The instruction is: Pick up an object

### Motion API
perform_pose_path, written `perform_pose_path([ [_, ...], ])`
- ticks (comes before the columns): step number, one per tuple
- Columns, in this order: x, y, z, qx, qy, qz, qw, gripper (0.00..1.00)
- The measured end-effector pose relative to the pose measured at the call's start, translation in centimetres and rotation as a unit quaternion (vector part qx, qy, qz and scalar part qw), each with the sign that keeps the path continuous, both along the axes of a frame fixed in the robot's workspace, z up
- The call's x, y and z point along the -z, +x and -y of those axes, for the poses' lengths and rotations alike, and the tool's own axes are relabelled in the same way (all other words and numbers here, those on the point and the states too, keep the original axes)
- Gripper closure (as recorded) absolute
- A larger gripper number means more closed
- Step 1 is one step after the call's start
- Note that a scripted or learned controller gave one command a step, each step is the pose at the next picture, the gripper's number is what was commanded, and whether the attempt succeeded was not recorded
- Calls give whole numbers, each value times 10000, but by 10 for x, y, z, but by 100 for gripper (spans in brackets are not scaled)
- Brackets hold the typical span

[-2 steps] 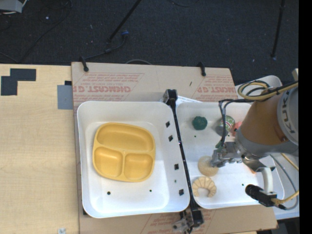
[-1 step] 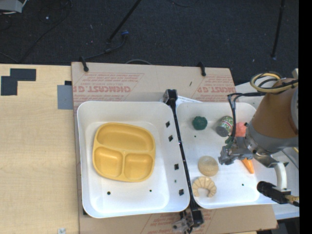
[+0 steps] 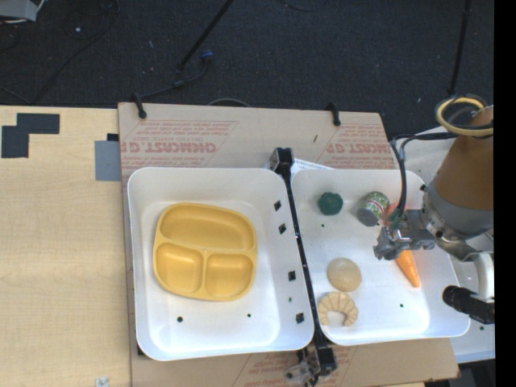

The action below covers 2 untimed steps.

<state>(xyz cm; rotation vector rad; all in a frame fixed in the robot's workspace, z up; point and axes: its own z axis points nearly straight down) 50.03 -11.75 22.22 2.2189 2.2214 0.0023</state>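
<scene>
In the right bin lie a dark green ball, a small tin can on its side, a beige round bun, a croissant and an orange carrot. My gripper hangs low over the bin's right part, just left of the carrot's upper end and below the can. Whether anything sits between its fingers cannot be made out from this angle.
The left bin holds a yellow divided plate. A black divider runs between the bins. The grey arm with its orange band fills the right edge above the bin. Cardboard lies under both bins.
</scene>
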Motion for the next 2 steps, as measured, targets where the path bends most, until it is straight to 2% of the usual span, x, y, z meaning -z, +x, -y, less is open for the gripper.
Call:
perform_pose_path([
  [1, -1, 0, 1, 8, 5, -24, 10000, 100],
  [2, 9, 10, -53, -16, 14, -37, 10000, 100],
])
